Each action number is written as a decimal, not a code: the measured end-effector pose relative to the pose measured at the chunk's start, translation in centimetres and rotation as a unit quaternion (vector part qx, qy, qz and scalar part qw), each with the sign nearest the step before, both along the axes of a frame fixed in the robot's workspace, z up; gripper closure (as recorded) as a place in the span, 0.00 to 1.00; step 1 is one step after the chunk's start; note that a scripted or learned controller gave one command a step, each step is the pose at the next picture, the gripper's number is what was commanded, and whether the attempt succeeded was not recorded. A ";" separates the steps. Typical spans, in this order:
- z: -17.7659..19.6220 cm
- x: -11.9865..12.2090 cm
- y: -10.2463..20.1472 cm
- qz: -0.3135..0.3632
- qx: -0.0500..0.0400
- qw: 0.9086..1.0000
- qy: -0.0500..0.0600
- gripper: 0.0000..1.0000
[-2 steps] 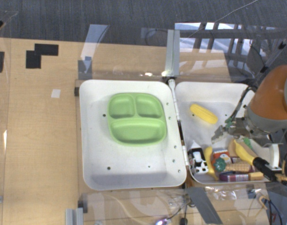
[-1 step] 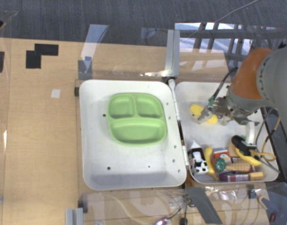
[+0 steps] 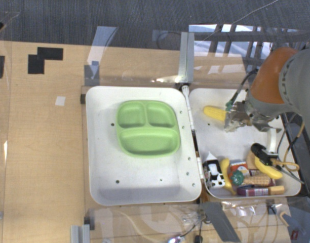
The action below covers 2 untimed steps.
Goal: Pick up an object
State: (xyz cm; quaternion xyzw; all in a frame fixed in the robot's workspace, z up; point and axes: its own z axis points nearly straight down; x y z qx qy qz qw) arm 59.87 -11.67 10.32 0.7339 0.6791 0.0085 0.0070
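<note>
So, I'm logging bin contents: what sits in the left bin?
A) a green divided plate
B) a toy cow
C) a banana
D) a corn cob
A: the green divided plate lies in the left bin, while the toys are piled in the right bin.

One fixed cam, sitting above the bench (image 3: 38, 151) and looking down at a slant, w/ both white bins in frame: left bin (image 3: 102, 135) near centre, right bin (image 3: 216, 140) beside it. Mid distance, prob. leaning toward the dark floor (image 3: 119, 9) at top. Arm (image 3: 292, 80) is reaching in from the right edge.
</note>
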 end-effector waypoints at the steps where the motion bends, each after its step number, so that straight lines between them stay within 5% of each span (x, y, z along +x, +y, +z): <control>1: 0.0 0.0 0.0 0.000 0.000 1.000 0.000 0.00; 2: -1.5 5.9 1.7 -0.005 0.000 1.000 0.019 0.00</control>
